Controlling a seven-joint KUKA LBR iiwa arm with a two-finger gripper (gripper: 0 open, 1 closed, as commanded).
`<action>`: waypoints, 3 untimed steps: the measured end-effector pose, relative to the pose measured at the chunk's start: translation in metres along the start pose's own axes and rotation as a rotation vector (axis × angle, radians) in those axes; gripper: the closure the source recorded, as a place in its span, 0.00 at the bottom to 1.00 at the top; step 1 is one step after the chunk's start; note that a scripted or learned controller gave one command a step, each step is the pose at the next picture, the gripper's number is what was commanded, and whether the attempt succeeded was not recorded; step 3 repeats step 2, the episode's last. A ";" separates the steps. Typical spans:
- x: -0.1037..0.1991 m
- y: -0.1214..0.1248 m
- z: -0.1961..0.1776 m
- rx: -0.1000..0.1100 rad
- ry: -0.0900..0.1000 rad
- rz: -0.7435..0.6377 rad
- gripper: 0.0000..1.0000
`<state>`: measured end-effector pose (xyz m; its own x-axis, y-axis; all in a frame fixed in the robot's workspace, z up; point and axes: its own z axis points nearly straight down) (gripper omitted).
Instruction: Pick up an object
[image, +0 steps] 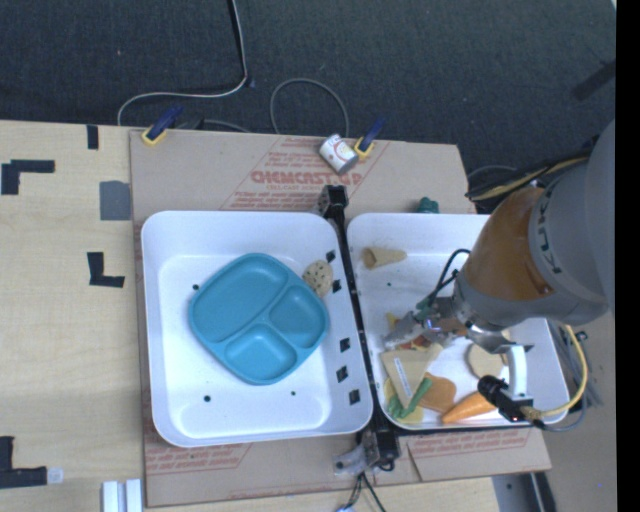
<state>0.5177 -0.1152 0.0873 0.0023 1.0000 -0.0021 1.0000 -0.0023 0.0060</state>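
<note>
The right bin (400, 240) holds several toy food pieces: a tan cone-shaped piece (382, 257) near its back, a pale yellow wedge (403, 372), a green piece (413, 395), an orange round piece (437, 393) and an orange carrot (470, 407) at the front. My gripper (418, 325) is down among the pieces in the middle of this bin, just above the yellow wedge. The grey arm with its orange band (510, 255) covers the bin's right half. A cookie-like speckled piece (319, 275) lies in the left bin beside the blue plate.
A blue divided plate (260, 315) fills the middle of the left bin (170, 260). A black divider (345, 300) runs between the bins. Cables and a small white device (338, 152) lie on the cardboard behind the bins.
</note>
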 end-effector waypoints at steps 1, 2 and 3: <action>0.000 0.002 -0.010 0.000 -0.002 -0.001 1.00; 0.094 0.030 -0.102 -0.003 0.005 -0.014 1.00; 0.094 0.030 -0.102 -0.003 0.005 -0.014 1.00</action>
